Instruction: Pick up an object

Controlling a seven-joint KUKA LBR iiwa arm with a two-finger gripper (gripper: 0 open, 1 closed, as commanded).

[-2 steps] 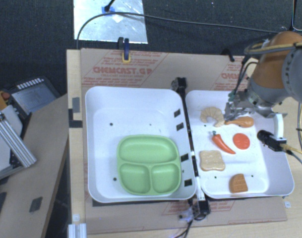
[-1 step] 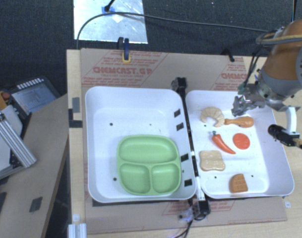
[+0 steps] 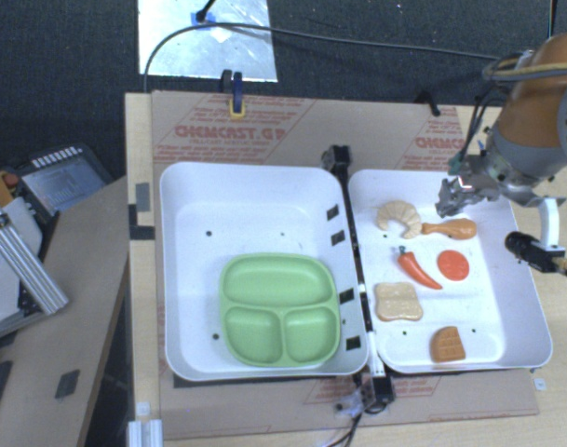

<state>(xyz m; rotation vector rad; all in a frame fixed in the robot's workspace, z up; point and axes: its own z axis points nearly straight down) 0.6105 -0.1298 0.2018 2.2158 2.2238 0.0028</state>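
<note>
In the right bin (image 3: 520,338), a cookie (image 3: 447,345) lies nearest, then toast (image 3: 398,302), a carrot (image 3: 418,267) and a tomato slice (image 3: 453,265). Farther back lie a drumstick (image 3: 450,230) and a croissant (image 3: 398,217), with the gripper (image 3: 455,196) just above the drumstick, nothing visibly held. The left bin (image 3: 185,250) holds a green tray (image 3: 278,307).

Glossy white plastic bins (image 3: 264,180); matt green tray (image 3: 279,307).

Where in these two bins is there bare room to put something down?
Left bin: bare floor behind the green tray, toward the far wall. Right bin: crowded mid-floor with croissant, drumstick, carrot, bread; a bare strip along its right wall.
</note>
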